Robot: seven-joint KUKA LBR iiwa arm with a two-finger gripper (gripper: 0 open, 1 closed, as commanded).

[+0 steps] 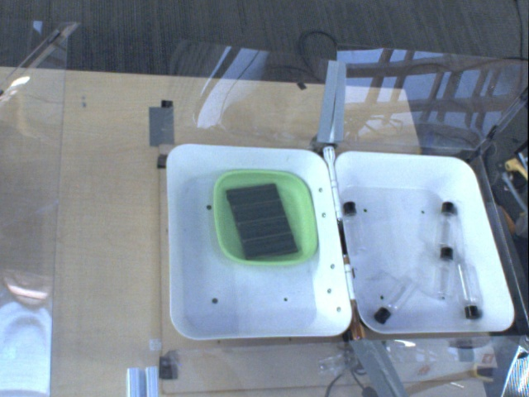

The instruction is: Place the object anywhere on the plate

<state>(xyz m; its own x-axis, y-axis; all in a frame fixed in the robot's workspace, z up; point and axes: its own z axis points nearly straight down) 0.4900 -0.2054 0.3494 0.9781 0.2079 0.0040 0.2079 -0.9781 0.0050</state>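
A dark grey ribbed rectangular block (261,221) lies flat on a square green plate (226,238), slightly turned. The plate sits in the upper middle of the left white bin (190,304). Nothing touches the block.
The right white bin (488,188) holds clear tube-like pieces with black ends (456,259) along its right side and a small black piece (382,314) near its front. A grey divider bar (333,102) rises behind the bins. Wooden bench surface (83,222) surrounds them.
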